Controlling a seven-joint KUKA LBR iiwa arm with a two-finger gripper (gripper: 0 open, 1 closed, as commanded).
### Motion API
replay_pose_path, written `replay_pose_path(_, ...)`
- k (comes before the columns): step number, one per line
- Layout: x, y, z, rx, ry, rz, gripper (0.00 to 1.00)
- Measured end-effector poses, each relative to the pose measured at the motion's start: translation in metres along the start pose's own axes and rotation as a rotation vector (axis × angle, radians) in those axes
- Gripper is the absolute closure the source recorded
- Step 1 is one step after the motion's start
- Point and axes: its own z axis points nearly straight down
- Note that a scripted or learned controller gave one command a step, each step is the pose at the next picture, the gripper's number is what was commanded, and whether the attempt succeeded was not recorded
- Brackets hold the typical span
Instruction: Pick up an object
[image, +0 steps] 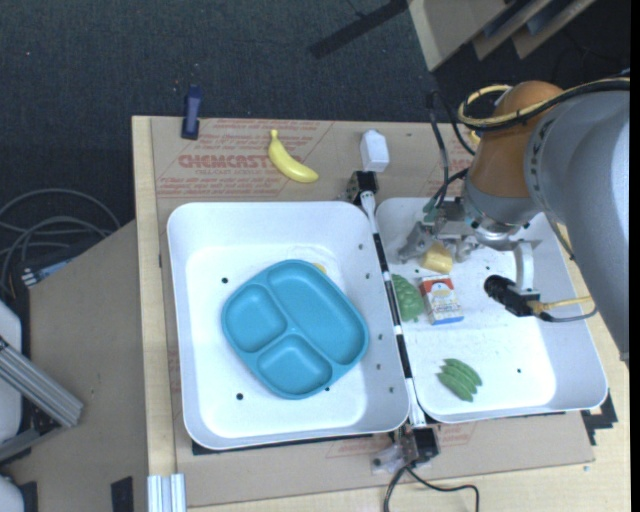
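Because the pincer is overlapped by the grey wrist and seen at a slant, it cannot be told whether it is released or clenched. The arm is cut off at the right edge of the view. The print on the small box is too small to be read, and the kind of the flat green item cannot be made out.

Two white bins are counted. One blue plate with three compartments is recorded in the left bin. Four things are recorded in the right bin: one yellow piece, the box, the flat green item at the left wall, and one green pod near the front. One banana is noted on the bench, behind the left bin.

The yellow piece is found in the rear left part of the right bin, just beside the pincer on its near side; whether the two touch cannot be told. The box is placed just in front of the yellow piece.
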Motion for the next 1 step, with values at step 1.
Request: replay_pose_path(1, 0.0001, 0.0005, -0.0103, -0.002, -0.001, 0.000, 1.00)
